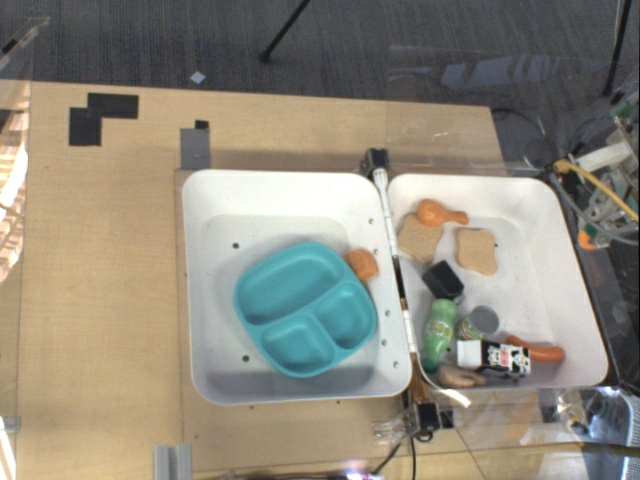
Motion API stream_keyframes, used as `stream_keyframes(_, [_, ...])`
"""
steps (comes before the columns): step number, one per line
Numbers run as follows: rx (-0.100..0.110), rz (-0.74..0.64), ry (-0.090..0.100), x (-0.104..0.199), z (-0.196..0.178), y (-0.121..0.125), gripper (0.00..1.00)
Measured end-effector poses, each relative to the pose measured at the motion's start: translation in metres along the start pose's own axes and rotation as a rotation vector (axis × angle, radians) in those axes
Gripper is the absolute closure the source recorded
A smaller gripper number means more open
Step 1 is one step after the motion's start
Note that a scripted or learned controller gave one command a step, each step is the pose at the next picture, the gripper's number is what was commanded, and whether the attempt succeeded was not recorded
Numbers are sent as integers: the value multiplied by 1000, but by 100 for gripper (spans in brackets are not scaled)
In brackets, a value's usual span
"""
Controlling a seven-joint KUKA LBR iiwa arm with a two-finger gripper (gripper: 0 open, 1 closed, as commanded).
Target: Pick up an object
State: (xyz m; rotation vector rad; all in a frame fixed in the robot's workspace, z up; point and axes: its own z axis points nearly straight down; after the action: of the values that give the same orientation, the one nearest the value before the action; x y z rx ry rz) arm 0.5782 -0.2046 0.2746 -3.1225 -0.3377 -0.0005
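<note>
Worktop (pixel 100 298) of light wood carries my two white bins, with dark carpet (pixel 300 28) behind. Left bin (pixel 205 268) has a teal tray (pixel 305 310). Right bin (pixel 540 218) holds a green bottle (pixel 438 330), bread (pixel 477 251), and an orange carrot (pixel 540 350). My gripper's state I cannot tell.

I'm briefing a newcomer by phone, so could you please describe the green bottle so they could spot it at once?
Look in the right-hand white bin, along its left wall near the front. The green bottle lies there, just below a small black block and left of a grey disc. It is the only bright green thing in either bin.
</note>
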Motion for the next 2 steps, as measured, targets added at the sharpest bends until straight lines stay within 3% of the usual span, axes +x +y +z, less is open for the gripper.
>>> stream_keyframes(1, [-1,-3,1,7,-5,1,100])
stream_keyframes(2, [-1,-1,4,36,-39,7,100])
